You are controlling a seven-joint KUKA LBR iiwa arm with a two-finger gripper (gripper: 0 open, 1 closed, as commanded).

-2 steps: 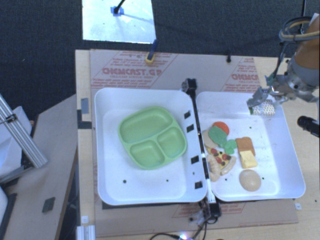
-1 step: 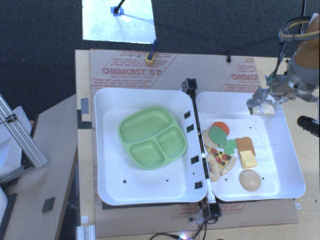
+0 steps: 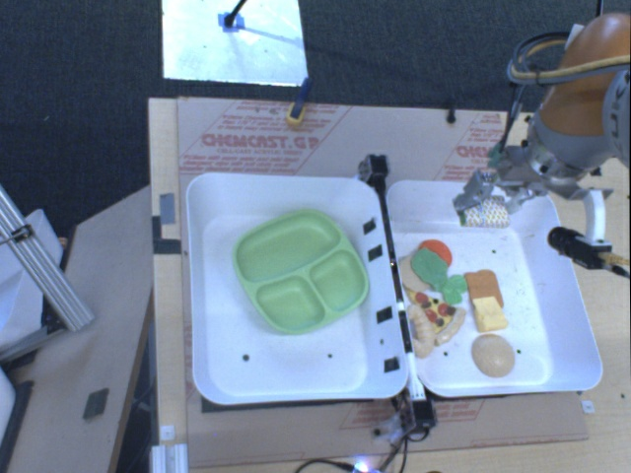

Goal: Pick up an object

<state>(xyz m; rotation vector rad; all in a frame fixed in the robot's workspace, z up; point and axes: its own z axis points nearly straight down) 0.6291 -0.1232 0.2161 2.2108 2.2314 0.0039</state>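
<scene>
Bench surface [image 3: 246, 136] of brown board with red print is the biggest thing on my screen, and it carries both white bins. My arm [image 3: 592, 87] comes in from the right, grey with its orange band up high, and ends in the gripper [image 3: 485, 203], which hangs over the far end of the right bin [image 3: 552, 363]. Something pale and speckled [image 3: 487, 216] sits right at the fingertips; I cannot make out what it is, nor whether the fingers are apart or closed on it.

Left of the gripper, across the black-clipped wall where the bins meet, lies the left bin [image 3: 212, 363]. It holds a green divided tray [image 3: 301, 269], which sits left of the tool and nearer the camera, well apart from it.

Below the gripper, toward me, the toy food is clustered in the right bin. A pizza slice [image 3: 431, 315] lies closest to the dividing wall, tip pointing up toward the tool. A green leafy piece [image 3: 434, 270] overlaps its upper end, with a red tomato [image 3: 437, 252] touching that on the gripper side. A brown toast slice [image 3: 483, 286] is just right of them, a yellow cheese block [image 3: 490, 313] touching its near edge. Farthest from the gripper is a tan egg-shaped piece [image 3: 493, 355].
</scene>
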